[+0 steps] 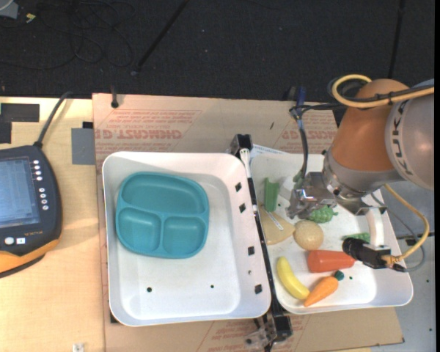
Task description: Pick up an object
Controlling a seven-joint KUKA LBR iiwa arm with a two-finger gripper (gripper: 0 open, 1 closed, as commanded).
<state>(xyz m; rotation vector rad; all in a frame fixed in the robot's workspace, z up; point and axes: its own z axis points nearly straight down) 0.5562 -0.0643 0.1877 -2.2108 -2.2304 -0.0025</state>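
Clutter sits all in the right bin (393,293), where toy food crowds the floor from the inner wall to past the middle. The gripper (306,199) is low over the upper half of this bin, just beside or touching a green leafy toy (323,213); whether it is open or closed cannot be told, and nothing can be seen held in it. A green block-shaped toy (270,194) lies near the inner wall, with a pale flat disc (276,230) below it. A beige egg-shaped toy (308,235) is just under the gripper, against the disc's edge. Further toward the near rim lie a red-orange toy (330,260), a banana (292,278) close to the inner wall, and a carrot (321,290) near the front edge. Bare floor shows mainly in the near right corner.

The left bin (177,288) holds a teal divided plate (161,215) in its upper half, apart from every wall, with wide bare floor below it. Both bins rest on a cardboard sheet (169,119). A control tablet (16,196) lies well to the left.
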